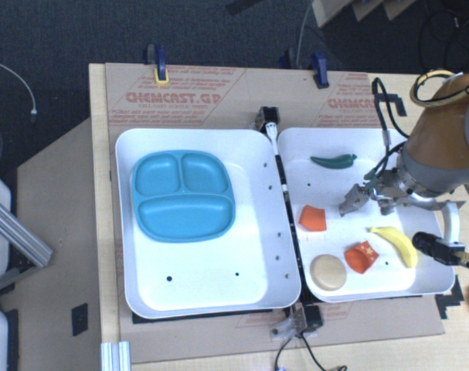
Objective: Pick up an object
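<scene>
step: I'm approaching, nothing picked | pincer [356,200] over right bin [296,141], jaws' gap I cannot tell | next: descend on orange block [314,219], just left-near.

Bright, even overhead light, cool bluish cast. White bins [203,288] near blown out, little surface detail. Soft short shadows under the blue divided plate [185,195] and banana [397,245]. Dark carpet [56,22] underexposed. Slight overall softness, compression noise; no obvious edge distortion.
</scene>
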Motion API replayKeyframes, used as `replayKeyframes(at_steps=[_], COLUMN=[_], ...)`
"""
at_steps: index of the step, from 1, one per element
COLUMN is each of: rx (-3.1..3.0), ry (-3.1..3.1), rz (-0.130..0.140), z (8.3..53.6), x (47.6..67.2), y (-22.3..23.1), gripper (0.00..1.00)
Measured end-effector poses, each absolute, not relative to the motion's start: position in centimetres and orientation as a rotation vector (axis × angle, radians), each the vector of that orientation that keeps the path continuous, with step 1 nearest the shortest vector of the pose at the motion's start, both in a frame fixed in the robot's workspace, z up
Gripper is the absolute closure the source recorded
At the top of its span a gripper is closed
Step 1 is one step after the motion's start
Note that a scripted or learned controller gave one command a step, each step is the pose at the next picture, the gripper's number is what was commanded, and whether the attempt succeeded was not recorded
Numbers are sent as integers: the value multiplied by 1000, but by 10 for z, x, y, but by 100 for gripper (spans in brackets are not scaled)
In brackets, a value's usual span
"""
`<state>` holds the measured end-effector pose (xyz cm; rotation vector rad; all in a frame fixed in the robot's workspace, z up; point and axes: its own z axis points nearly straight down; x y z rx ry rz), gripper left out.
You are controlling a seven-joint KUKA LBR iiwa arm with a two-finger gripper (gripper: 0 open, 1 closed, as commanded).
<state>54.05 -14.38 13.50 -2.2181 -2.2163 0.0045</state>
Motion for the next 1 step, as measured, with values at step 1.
replayKeyframes(at_steps=[1], rx=[-2218], ry=[-2217], rz=[4], z=[82], x=[540], y=[-143], gripper=[0])
